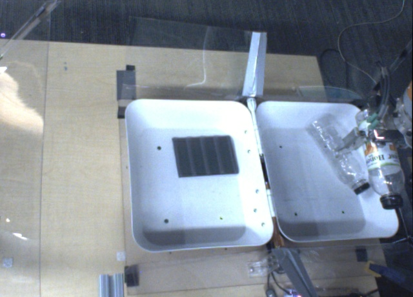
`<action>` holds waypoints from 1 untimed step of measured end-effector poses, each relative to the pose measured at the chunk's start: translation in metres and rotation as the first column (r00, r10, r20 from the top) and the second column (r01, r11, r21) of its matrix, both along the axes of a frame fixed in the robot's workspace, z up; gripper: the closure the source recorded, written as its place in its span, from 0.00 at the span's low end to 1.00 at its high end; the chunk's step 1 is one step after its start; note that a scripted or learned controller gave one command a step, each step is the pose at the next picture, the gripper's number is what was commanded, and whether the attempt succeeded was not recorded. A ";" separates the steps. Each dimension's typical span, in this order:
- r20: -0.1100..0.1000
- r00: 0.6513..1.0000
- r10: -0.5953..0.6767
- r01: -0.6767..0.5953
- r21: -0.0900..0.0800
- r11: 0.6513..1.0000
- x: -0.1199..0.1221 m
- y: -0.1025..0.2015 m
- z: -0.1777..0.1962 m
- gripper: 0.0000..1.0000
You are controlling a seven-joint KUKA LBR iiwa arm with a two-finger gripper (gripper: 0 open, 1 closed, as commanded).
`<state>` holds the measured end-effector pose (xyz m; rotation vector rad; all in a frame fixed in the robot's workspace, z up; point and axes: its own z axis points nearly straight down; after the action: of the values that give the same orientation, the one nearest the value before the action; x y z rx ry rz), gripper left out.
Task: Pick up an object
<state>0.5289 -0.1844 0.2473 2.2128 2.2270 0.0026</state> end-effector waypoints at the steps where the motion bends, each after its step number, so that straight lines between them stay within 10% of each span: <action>1: 0.001 0.992 0.124 -0.124 -0.001 0.992 0.042 -0.021 -0.045 0.00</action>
<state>0.5708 -0.2050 0.2022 2.0688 2.3597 0.0022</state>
